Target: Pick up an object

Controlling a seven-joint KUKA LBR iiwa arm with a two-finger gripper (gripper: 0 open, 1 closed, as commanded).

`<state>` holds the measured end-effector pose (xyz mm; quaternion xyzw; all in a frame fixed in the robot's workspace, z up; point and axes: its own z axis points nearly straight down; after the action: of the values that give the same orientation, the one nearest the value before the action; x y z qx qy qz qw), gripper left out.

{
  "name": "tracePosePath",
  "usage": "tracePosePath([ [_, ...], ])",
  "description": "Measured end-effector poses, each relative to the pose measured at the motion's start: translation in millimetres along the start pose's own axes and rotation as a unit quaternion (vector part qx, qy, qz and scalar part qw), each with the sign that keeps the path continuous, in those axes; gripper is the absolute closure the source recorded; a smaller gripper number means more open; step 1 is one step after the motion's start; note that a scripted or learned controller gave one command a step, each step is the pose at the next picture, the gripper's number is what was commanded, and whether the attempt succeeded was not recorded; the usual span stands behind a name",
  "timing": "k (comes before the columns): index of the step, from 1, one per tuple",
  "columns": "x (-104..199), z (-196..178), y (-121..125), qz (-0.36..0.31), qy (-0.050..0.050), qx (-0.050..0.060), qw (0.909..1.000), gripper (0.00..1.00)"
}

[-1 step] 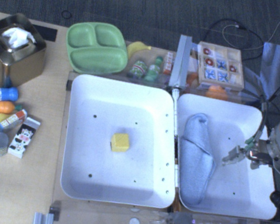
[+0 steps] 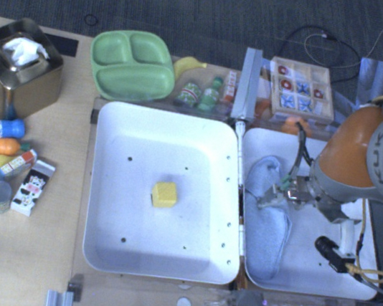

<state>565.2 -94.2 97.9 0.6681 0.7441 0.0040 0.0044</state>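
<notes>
Camera view, surface: two white bins were seen side by side, the left bin point(image 2: 112, 172) and the right bin point(image 2: 303, 265), with their inner walls touching near the middle.
Camera view, arm: the grey arm with its orange band point(image 2: 348, 149) was seen reaching in from the right edge of the surface, over the right bin.
Camera view, pincer: the pincer point(image 2: 271, 196) was found low over the right bin, close to its left wall; whether it was open or closed could not be told, and nothing could be seen gripped.
Camera view, cloth: a pale blue cloth point(image 2: 266, 230) was seen lying crumpled along the left wall of the right bin, just beside or under the pincer.
Camera view, yellow block: a small yellow block point(image 2: 165, 194) was seen alone near the middle of the left bin, well apart from the pincer.
Handling, cloth: it was judged soft, light and limp; a raised fold would be pinched, since flat parts would slip away.
Handling, yellow block: it was judged light and possibly spongy; it would be taken across two opposite flat sides.
</notes>
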Motion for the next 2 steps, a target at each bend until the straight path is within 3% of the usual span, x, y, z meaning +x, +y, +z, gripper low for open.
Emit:
tracePosePath([
  [1, -21, 8, 90, -0.022, -0.001, -0.002, 0.9997, 0.00],
  [2, -21, 6, 25, -0.012, -0.001, -0.002, 0.9999, 0.00],
])
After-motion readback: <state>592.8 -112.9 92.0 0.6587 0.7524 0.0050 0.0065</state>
